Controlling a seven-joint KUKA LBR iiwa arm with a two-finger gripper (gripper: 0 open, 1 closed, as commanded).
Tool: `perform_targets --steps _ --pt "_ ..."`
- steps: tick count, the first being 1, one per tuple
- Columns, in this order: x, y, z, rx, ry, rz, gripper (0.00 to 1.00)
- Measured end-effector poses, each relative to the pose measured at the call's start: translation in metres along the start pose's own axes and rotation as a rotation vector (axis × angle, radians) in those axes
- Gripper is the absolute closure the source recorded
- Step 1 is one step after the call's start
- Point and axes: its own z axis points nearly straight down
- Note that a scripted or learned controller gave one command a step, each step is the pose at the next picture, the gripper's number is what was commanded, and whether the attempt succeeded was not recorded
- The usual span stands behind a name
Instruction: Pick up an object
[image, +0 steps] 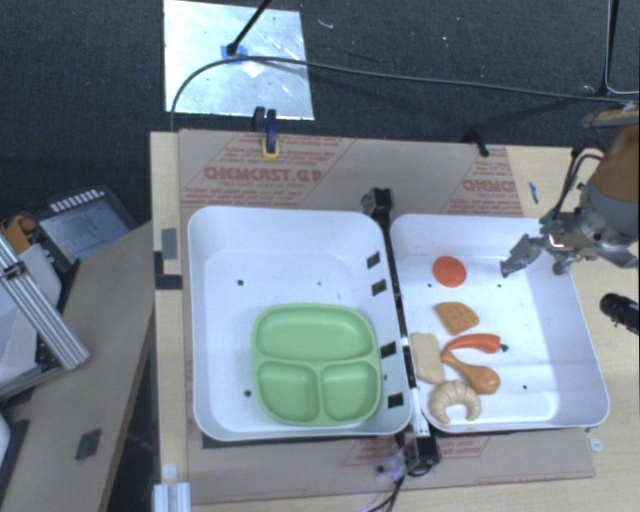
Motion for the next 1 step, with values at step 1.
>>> perform_targets --steps 1 --pt "0.0017 0.0042 0.0418 -0.002 0.000 -0.001 0.00"
